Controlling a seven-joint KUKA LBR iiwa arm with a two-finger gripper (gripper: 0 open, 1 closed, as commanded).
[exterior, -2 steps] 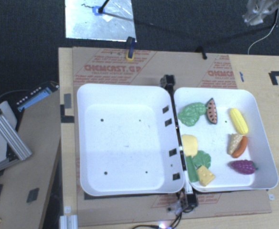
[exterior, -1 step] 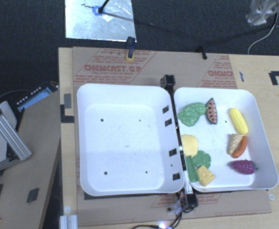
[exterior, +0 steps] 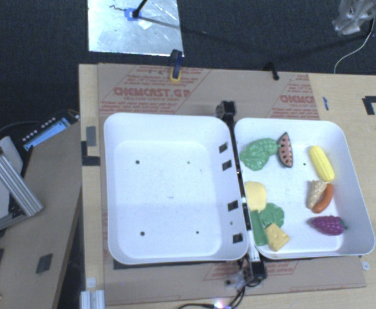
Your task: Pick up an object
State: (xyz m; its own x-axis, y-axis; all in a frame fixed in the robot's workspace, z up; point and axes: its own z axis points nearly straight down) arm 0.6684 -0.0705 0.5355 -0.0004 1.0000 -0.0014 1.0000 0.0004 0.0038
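Gripper: a pale, blurred shape at the far top right, over the dark floor and well apart from both bins; cannot tell whether it is open or closed. Nearest to it is the right bin, which holds all the toy food. Far row: green leafy piece, with a watermelon slice just beside it. Right side: yellow corn cob, below it a tan piece touching an orange carrot, then a purple grape bunch. Along the divider: pale yellow piece, dark green piece and cheese wedge, packed close together. Left bin sits alongside, rims touching. Both rest on a cardboard sheet with red lettering. A silver sheet lies on the floor beyond.
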